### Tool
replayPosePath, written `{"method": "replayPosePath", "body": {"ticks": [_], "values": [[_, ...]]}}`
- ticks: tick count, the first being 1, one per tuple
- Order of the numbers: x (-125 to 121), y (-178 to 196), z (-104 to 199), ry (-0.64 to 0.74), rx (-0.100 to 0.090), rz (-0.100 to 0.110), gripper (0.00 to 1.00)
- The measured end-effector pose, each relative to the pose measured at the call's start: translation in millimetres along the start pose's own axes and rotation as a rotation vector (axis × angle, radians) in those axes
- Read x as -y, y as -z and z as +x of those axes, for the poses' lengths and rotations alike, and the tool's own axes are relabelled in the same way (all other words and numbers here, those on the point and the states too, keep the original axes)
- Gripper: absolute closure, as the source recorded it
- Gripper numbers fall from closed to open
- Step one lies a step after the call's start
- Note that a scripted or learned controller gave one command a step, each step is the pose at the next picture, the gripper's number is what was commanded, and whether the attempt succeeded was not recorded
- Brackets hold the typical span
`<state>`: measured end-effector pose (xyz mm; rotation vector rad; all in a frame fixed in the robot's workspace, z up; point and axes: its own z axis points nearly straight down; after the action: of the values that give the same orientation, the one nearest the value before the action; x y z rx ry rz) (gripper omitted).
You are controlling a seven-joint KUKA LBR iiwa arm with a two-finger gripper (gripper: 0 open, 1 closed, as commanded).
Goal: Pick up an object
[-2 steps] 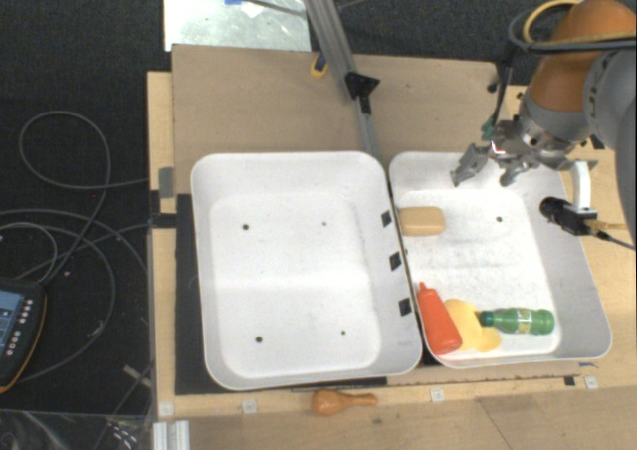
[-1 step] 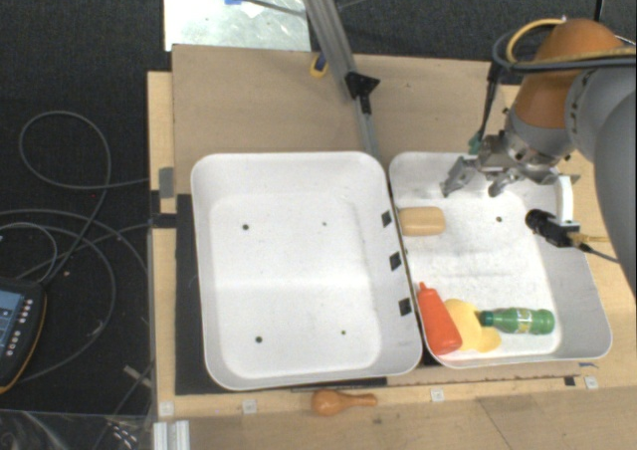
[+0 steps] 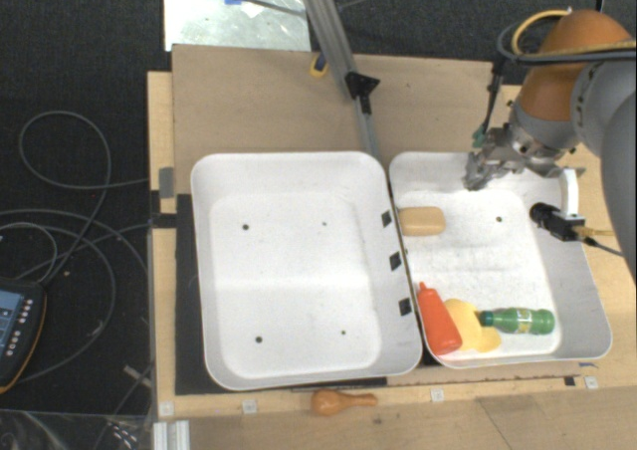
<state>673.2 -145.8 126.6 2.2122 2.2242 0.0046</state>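
The jaws (image 3: 481,175) hang over the far edge of the right bin (image 3: 518,239), near its back rim; from this angle I cannot tell whether they are spread or pressed together, and nothing shows between them. The nearest thing to pick is the tan block (image 3: 422,221), lying alone on the bin floor toward the left wall, a little nearer the camera than the jaws and apart from them. It looks the easiest choice: low, soft-edged, with bare floor on all sides. To take it well, I judge the arm (image 3: 587,90) should shift left and toward the camera until centred over the block, line the jaws across its short side, then come straight down. It sits close to the bin wall, so the finger on that side needs room.

The other candidates are crowded into the near corner: a red bottle (image 3: 438,319) against the left wall, a yellow piece (image 3: 471,324) touching it, and a green bottle (image 3: 518,320) lying on its side just beside that. Picking there risks nudging neighbours.

The left bin (image 3: 289,269) sits beside the right one. Both rest on a brown surface (image 3: 249,100), where a small orange-brown toy (image 3: 341,400) lies in front of the bins. A grey pole (image 3: 328,25) slants across the back. Cables (image 3: 60,179) loop on the dark floor at left, beside a handheld controller (image 3: 18,329).
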Motion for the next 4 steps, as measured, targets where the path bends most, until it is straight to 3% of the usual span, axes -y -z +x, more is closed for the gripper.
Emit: {"method": "replayPosePath", "body": {"ticks": [1, 2, 3, 4], "values": [[4, 47, 1, -0.002, 0.0, -0.001, 1.0], [-8, 99, 4, 0.001, 0.001, -0.004, 1.0], [-9, 120, 4, 0.001, 0.0, 0.0, 1.0], [-4, 130, 59, 0.005, -0.003, 0.002, 1.0]]}}
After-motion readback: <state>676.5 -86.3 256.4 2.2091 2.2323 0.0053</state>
